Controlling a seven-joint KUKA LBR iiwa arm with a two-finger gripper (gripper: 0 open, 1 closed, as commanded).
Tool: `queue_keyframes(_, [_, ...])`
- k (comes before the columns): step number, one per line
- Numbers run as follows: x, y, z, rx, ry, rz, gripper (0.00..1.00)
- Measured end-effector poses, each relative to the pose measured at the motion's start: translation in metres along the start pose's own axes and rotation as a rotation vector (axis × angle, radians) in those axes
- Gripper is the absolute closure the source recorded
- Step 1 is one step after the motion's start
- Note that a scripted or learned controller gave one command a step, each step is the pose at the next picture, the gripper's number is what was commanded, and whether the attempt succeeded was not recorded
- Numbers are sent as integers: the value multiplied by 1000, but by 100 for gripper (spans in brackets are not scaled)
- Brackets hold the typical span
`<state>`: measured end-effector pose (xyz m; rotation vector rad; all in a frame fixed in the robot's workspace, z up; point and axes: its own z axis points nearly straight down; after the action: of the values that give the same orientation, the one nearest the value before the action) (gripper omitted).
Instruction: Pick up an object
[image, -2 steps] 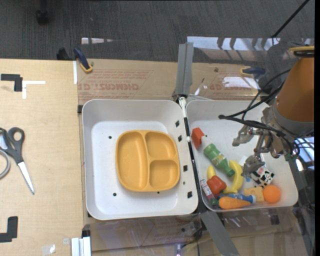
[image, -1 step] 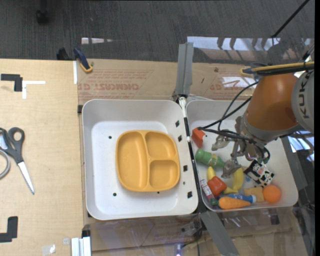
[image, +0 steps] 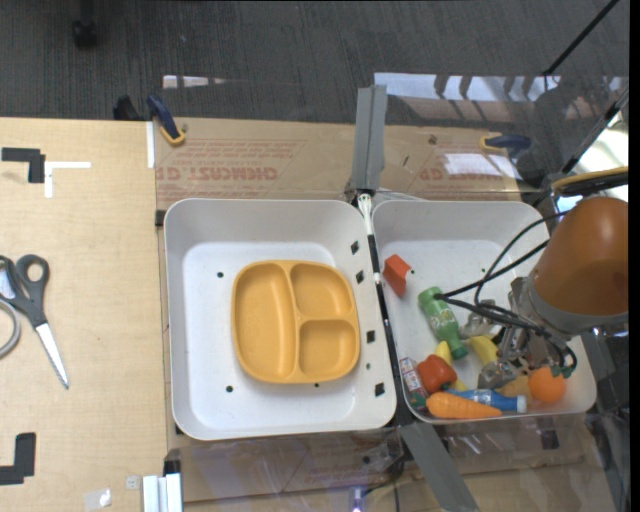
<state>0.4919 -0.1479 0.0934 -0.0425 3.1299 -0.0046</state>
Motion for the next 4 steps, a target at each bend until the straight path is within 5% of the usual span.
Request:
queue_keyframes(1, [0, 51, 1, 1, 4, 126, 0])
queue_keyframes(2, [-58, 28, -57, -2, 11, 230, 0])
queue_keyframes(3, [-11, 21, -7, 4, -32, 292, 0])
queue_keyframes(4, [-9, 23, -13, 2, -18, 288, 100])
